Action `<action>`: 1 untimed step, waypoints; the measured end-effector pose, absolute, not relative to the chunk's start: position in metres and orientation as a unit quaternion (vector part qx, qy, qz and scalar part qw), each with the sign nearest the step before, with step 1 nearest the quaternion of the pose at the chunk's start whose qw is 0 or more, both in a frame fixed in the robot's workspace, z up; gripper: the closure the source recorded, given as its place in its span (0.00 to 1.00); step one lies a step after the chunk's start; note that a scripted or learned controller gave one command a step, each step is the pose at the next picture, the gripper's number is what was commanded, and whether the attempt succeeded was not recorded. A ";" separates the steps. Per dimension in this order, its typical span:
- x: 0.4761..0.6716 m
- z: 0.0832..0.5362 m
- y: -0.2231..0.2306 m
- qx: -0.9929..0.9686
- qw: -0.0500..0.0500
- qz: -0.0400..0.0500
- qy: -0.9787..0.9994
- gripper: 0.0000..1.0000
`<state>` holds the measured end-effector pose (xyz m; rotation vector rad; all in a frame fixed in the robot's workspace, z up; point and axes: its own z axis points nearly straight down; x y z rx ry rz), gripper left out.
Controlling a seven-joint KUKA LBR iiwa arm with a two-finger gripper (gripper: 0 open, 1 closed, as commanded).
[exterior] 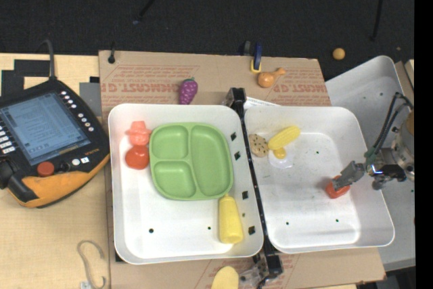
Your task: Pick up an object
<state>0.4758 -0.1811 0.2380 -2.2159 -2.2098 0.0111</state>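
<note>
Two shallow white plastic bins sit side by side on the bench: the left bin (128, 227) and the right bin (318, 227). In the left one lies a light green three-compartment plastic tray (191, 161), with a long pale yellow toy piece (230, 220) just below its lower right corner and a pink and red toy figure (137, 144) touching its left edge. The right bin holds four smaller things: a yellow toy corn cob (283, 137), a small brown speckled cookie-like disc (257, 143) just left of it, a pale clear scrap (280, 154) just under the corn, and a small red block (336, 188) near the right wall.

The grey two-finger gripper (348, 176) reaches in low from the right and touches the top of the red block. Whether its fingers are spread or pressed together I cannot tell, nor whether the block sits between them. My reading is that the grasp step is in hand, not the lift. The next move calls for a firm close across the block, then a straight rise; the block is small and close to the wall, so it could slip out sideways
</note>
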 end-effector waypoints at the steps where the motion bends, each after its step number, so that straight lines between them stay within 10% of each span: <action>1: 0.478 0.244 -0.181 -0.707 0.001 0.001 -0.707 0.00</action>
